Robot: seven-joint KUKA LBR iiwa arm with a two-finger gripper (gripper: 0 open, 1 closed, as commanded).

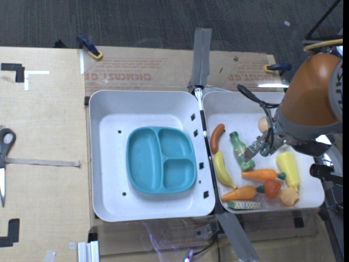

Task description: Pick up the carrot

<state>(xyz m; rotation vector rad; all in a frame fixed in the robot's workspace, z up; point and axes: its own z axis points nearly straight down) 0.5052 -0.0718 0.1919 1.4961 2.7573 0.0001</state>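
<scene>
Two orange carrots lie in the right bin (311,201). One carrot (260,174) sits mid-bin with its green end pointing right. The other carrot (240,193) lies lower, near the front wall. My gripper (252,152) hangs just above the upper carrot, right beside a green bottle (237,148) and apparently touching it. Neither carrot is in the gripper. The arm's orange band (313,91) covers the bin's far right corner.
Also in the right bin are a red sausage (217,137), a yellow banana (221,168), a yellow corn cob (288,168), a red tomato (272,188), a tan pastry (289,196) and an egg (264,124). In the left bin (103,146) is a teal divided plate (162,160).
</scene>
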